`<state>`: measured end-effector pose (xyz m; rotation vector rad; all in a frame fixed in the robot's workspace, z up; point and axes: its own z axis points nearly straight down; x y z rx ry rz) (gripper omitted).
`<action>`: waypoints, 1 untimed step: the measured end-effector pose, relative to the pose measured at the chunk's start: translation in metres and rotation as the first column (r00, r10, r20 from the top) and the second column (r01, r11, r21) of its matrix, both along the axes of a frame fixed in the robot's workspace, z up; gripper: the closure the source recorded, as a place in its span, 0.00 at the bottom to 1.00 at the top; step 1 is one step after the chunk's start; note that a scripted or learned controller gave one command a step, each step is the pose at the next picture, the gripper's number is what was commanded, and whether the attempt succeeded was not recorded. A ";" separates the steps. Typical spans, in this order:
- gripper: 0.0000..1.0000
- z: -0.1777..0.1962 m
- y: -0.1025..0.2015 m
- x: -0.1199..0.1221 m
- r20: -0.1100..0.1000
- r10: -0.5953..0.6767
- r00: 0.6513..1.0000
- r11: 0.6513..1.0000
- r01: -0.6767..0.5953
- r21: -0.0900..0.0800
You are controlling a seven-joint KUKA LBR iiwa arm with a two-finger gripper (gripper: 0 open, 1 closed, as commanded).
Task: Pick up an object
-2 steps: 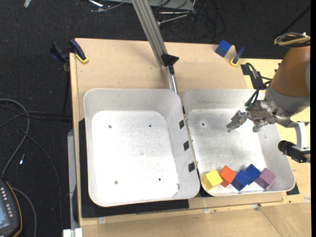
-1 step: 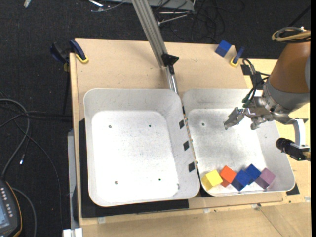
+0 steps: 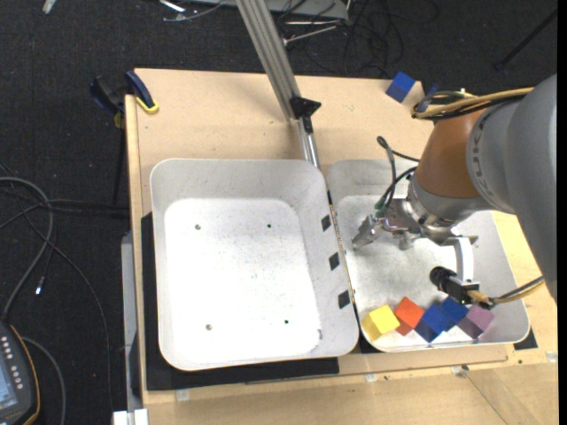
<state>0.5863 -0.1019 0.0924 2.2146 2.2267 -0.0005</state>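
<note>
Camera view: two white bins sit side by side on the tan surface [image 3: 221, 122]. The left bin [image 3: 168, 193] has a bare speckled floor. The right bin [image 3: 354, 173] holds a row of blocks along its near edge: a yellow block [image 3: 381, 321], an orange block [image 3: 408, 313] touching it, a blue block [image 3: 441, 318] next, and a purple block [image 3: 477, 320] at the far right corner. The arm [image 3: 496, 158] reaches in from the right over the right bin, its orange band above the wrist. The claw [image 3: 367, 234] hangs over the middle of that bin near the wall shared with the left bin, well apart from the blocks; whether its fingers are apart or together I cannot tell. Another blue cube [image 3: 401, 86] lies on the surface beyond the bins.
</note>
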 end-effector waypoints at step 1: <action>0.00 0.108 0.010 -0.029 0.006 -0.002 1.000 1.000 0.002 0.000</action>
